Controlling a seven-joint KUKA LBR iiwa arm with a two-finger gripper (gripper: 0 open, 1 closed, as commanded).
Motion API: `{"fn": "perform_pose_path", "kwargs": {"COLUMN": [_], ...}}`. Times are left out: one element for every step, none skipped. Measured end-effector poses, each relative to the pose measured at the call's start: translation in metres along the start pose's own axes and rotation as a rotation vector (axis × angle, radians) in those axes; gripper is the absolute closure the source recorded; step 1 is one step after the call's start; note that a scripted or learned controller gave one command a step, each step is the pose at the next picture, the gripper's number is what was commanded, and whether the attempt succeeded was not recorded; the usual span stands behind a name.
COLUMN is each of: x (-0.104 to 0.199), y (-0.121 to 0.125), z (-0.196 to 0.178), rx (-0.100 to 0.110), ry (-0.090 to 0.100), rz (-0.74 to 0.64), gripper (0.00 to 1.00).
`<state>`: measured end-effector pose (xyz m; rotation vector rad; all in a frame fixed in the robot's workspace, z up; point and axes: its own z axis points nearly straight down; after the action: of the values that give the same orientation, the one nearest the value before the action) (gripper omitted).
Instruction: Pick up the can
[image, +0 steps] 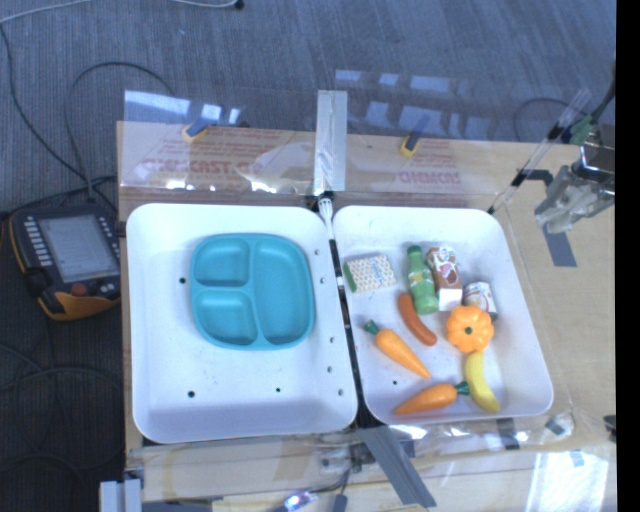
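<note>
Camera view looks down on the bench (560, 330), where two white bins sit side by side, edges touching along the middle. Left bin (160, 390) carries a blue plate (250, 291) with three compartments, lying flat near the bin's centre.

Right bin (520, 290) holds all the small things. The can (480, 298) sits toward the bin's right side, just above the pumpkin (469, 328) and touching or nearly touching it; its top looks pale and its side reddish, though it is small and somewhat blurred. Just left of the can is a carton (444, 274) with a red and white print, and left of that a green bottle (421, 281) lying lengthwise. A pale speckled sponge (368, 272) rests near the bin's left wall. Below the bottle a reddish-orange carrot (417, 320) lies at a slant. Another carrot (401, 351) lies lower and to the left, and a third carrot (427, 399) lies near the bottom wall. A banana (480, 381) curves down beneath the pumpkin, its lower end by the third carrot's green tip.

The pincer (572, 207) hangs at the far right, outside the right bin and well apart from the can, above the bench surface. Whether its fingers are apart or together I cannot tell; that part is too pale and blurred. Nothing is seen between them.

A pendant (66, 254) with a grey screen lies on the floor left of the bench.
</note>
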<state>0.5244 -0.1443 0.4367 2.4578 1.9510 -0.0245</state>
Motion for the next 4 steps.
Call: {"fn": "perform_pose_path", "kwargs": {"x": [0.0,0.0,0.043,0.042], "y": [0.001,0.001,-0.05,-0.05], "z": [-0.009,-0.009,0.189,0.181], "rx": [0.001,0.001,-0.001,0.004], "ry": [-0.002,-0.003,0.013,0.012], "rz": [0.0,0.0,0.1,0.1], "gripper": [1.0,0.0,0.0,1.0]}}
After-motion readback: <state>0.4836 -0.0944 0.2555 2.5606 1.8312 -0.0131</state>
